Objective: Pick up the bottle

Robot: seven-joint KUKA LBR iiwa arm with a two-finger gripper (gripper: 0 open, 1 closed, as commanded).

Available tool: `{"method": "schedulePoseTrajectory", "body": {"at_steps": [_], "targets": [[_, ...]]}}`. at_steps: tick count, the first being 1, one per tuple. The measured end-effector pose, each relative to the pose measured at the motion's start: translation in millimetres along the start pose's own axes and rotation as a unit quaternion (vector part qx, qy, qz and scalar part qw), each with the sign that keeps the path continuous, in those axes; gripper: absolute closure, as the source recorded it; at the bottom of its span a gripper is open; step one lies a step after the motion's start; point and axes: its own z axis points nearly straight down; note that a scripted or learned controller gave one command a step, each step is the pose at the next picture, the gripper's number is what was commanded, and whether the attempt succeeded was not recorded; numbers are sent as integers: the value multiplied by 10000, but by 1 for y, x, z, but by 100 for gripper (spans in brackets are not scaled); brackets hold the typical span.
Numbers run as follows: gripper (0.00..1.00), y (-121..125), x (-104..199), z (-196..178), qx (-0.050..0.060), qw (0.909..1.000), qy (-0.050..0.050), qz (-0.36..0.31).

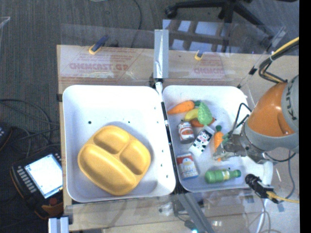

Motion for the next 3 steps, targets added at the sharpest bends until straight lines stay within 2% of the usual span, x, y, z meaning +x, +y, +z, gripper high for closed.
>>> {"method": "schedulePoseTrajectory", "body": {"at_steps": [1,2,3], "targets": [[100,4,28,10,-51,9961,-49,881],[100,-6,33,-78,38,9889,-30,1483],[100,17,4,-103,28,8929,-44,4502]]}}
